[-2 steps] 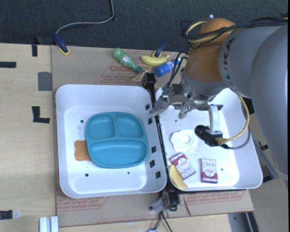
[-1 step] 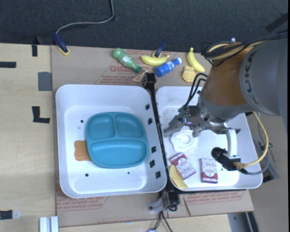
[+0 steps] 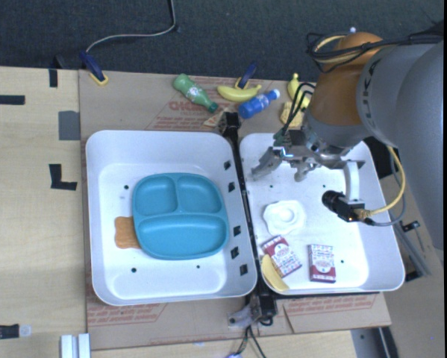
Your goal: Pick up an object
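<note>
My gripper hangs over the far part of the right bin, its two fingers spread apart with nothing between them, only bare white floor under the tips. Nearest to me, toward the camera from the fingertips, lies a white fried-egg toy on the bin floor, apart from my fingers. Nearer the camera still are two small red-and-white packets, side by side, and a yellow piece tucked just beside the left one. Across the divider to the left of my fingers, the left bin holds a blue divided plate with an orange piece poking out from under its left edge. Beyond my fingers, outside the bins, a green bottle, a banana and a blue bottle rest on the cardboard.
</note>
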Action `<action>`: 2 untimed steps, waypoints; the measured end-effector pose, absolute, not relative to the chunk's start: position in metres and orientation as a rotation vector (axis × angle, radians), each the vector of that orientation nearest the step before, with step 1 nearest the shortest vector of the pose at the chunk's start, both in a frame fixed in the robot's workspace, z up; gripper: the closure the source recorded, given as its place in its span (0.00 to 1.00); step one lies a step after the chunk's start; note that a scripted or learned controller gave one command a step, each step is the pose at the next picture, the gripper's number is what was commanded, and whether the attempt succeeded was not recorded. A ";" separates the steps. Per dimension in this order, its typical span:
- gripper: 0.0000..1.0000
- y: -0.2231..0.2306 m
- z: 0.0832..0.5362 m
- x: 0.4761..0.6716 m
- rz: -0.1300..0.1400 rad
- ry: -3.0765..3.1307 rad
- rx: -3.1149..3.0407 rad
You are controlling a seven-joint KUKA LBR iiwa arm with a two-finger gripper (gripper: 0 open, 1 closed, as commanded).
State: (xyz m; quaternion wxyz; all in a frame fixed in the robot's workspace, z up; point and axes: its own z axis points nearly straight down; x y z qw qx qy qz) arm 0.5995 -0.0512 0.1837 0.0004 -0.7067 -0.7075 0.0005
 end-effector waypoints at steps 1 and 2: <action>0.00 -0.077 0.184 0.668 0.002 -2.223 -2.221; 0.00 -0.102 0.086 0.669 0.001 -2.224 -2.222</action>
